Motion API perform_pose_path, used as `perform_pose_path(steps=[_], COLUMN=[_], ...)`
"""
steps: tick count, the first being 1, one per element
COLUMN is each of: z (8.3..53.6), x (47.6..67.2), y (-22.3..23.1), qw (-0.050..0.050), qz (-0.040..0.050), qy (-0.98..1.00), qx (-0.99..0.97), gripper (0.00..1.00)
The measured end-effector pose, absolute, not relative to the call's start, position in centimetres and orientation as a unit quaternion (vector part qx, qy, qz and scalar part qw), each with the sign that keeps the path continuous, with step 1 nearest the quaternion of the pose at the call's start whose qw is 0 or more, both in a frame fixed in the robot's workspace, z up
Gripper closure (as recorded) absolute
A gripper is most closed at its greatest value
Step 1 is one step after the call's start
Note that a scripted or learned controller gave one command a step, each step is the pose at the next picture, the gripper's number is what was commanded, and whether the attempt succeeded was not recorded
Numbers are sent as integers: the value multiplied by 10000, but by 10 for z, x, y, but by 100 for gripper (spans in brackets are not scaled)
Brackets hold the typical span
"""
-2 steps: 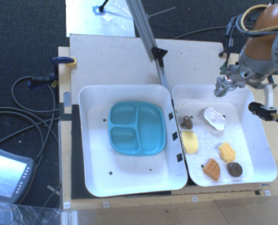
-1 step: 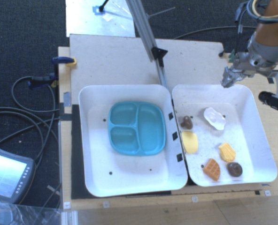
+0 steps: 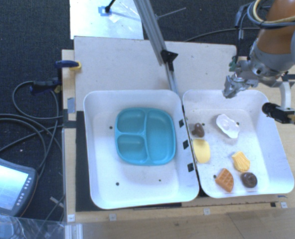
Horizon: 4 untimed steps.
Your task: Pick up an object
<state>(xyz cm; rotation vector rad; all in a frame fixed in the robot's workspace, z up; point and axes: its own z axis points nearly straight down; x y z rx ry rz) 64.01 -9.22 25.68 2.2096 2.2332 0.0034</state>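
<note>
Camera view shows your hand (image 3: 230, 90) above the right bin's (image 3: 282, 151) far rim, grip state unclear, poised over the white piece (image 3: 227, 125).

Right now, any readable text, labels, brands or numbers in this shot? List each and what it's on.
No text is legible.
The lit screen of the grey handheld pendant at bottom left is too blurred to read.
The black tabs on the white bins' shared rim bear no readable marks.
The turquoise divided plastic plate shows no lettering.

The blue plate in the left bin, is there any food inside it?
No. The blue plate has three sections, and all look bare. It lies flat in the left bin, so the bin floor under it is covered and can't be seen.
</note>
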Motion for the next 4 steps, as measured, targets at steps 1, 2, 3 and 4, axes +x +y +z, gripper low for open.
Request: perform_pose_path(steps=[1,2,3,4], z=[243,245,247,240], x=[617,587,570,540], y=[-38,15,60,98], qw=[-14,-14,-11,-15], qz=[-1,6,8,-4], qy=[7109,7111,7112,7106], qx=[7033,7031,7030,7036], gripper=[100,100,100,100])
